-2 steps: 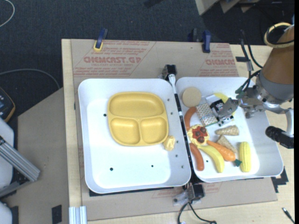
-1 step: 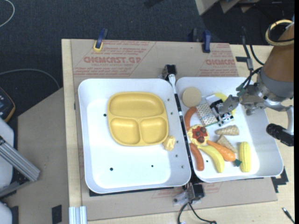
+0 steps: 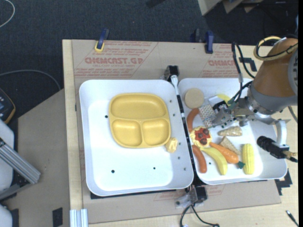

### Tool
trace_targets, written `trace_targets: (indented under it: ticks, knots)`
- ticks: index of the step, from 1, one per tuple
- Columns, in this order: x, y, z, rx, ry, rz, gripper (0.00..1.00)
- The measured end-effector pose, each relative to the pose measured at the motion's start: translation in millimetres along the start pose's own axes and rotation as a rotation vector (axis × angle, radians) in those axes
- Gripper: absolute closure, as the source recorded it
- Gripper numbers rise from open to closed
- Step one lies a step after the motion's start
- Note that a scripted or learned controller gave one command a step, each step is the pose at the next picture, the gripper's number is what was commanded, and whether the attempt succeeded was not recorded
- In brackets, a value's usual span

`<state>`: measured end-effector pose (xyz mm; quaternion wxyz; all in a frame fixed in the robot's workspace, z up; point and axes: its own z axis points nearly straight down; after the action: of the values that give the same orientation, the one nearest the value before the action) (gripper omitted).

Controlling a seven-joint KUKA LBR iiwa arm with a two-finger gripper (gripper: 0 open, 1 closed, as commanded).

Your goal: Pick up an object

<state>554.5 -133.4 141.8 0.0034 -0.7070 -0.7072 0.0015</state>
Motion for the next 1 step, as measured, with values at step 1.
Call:
trace_targets:
  ticks: [1]
  knots:
    - [-0.9, 4.3, 47.6, -0.02, -0.008, -0.001, 0.0]
